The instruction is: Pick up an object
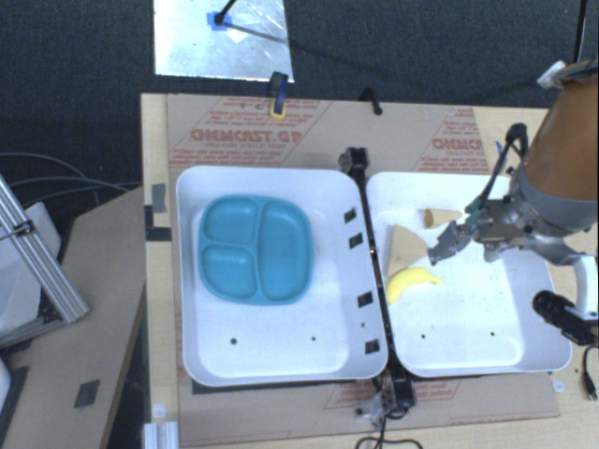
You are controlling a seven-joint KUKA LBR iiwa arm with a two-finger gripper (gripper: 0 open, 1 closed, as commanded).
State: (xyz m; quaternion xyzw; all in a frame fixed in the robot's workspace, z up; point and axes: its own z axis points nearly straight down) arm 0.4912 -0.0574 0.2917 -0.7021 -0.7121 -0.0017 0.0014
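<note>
We see two white bins (281, 363) side by side on a tan board (309, 124) printed with red lettering, the left one carrying a sky-blue divided plate (255, 249) and the right one a yellow banana (408, 282), a beige wedge (404, 244) and a small brown piece (430, 218). Our view takes in the arm's orange band (571, 138) above grey metal, a dark grey gripper (449, 245), dark carpet (75, 64) speckled pale, and a silvery sheet (225, 26) marked with blue tape.
</note>
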